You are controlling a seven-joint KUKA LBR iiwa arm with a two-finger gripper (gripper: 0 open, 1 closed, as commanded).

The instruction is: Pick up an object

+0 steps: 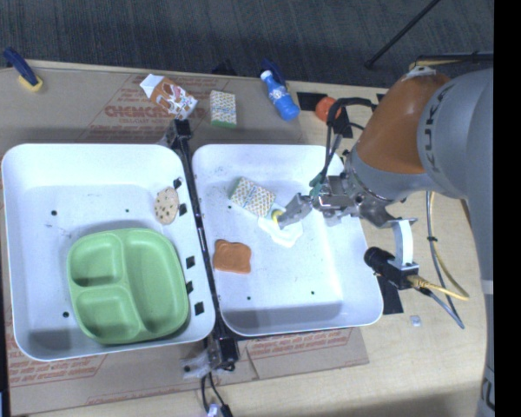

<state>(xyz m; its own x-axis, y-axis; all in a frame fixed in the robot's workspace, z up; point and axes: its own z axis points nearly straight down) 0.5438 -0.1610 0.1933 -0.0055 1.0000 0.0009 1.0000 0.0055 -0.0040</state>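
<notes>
White plastic forms the two shallow bins, set side by side on the bench. The right bin (330, 307) holds three things: a patterned packet (252, 196) toward the upper middle, an orange toast-like piece (233, 257) near its left wall, and a small white-and-yellow object (281, 224) just right of the packet. The gripper (295, 208) reaches in from the right and sits low over that white-and-yellow object — its tips are right at it, but whether they are spread or closed on it I cannot tell.

The left bin (35, 181) carries a green divided tray (126, 285) in its lower half and a cookie (166, 205) against its right wall.

Beyond the bins, along the far edge of the bench, lie a snack wrapper (169, 98), a small green box (223, 109) and a blue bottle (280, 95) — all well apart from the arm.
</notes>
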